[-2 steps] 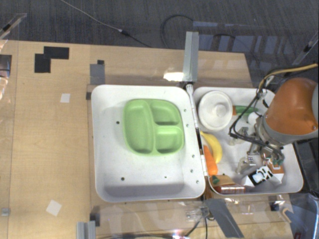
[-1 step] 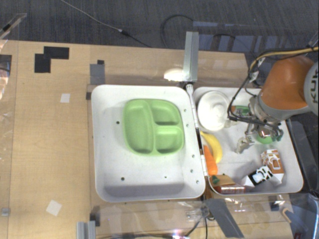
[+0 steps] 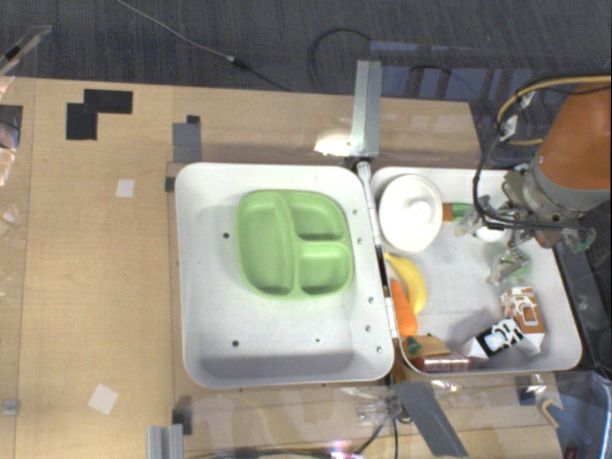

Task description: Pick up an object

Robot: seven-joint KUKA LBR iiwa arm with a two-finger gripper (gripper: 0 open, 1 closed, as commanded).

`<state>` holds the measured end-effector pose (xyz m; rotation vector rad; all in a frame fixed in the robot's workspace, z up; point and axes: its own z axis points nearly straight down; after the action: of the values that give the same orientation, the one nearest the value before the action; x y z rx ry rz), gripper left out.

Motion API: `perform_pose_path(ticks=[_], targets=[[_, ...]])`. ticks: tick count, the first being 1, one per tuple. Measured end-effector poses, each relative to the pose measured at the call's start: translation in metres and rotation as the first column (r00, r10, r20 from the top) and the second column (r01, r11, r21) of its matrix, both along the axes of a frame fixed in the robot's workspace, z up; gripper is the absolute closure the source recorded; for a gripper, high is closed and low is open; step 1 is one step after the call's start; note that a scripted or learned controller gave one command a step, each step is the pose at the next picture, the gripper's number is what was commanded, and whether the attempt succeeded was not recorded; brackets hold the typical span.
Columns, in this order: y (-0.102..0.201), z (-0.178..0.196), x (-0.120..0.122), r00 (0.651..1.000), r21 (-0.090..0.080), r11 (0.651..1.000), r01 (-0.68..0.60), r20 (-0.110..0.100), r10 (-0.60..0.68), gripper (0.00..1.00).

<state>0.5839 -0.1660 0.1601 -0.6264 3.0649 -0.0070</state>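
- Because the hand (image 3: 507, 261) hangs low over the right bin (image 3: 449, 285) with several things crowded beneath it, a miss looks the likeliest trouble; how far it is open I cannot tell, and nothing can be seen held in it.
- The nearest candidates lie just below the hand: a small brown and white carton (image 3: 524, 311) by the bin's right wall, and a black and white item (image 3: 499, 338) near the bottom right corner. Both sit close to the wall, so a descent there may catch the rim or pin the piece against it instead of closing round it.
- The banana (image 3: 409, 280) and the carrot (image 3: 405, 312) lie along the divider between the bins, touching or nearly so; a grab there could take both or roll one away.
- The white bowl (image 3: 411, 211) in the top left of that bin is wide and smooth, so I judge it would slip out.
- A small green and orange item (image 3: 459, 214) rests beside the bowl, partly hidden by the arm's cables.
- The green divided plate (image 3: 292, 242) lies alone in the left bin (image 3: 206, 333), well apart from the hand; its low, flat rim offers little to pinch.
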Motion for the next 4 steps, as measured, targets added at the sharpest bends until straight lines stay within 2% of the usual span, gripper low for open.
perform_pose_path(ticks=[1, 2, 3, 4], targets=[[-0.024, -0.071, -0.023, 0.974, -0.003, 0.974, -0.225, -0.001, 0.225, 0.0], [0.03, -0.071, -0.013, 0.944, -0.004, 0.944, -0.331, -0.001, 0.331, 0.0], [-0.04, -0.07, 0.072, 0.869, -0.007, 0.869, -0.495, -0.001, 0.495, 0.0], [0.024, -0.069, 0.056, 0.912, -0.01, 0.912, -0.41, -0.011, 0.41, 0.0]])
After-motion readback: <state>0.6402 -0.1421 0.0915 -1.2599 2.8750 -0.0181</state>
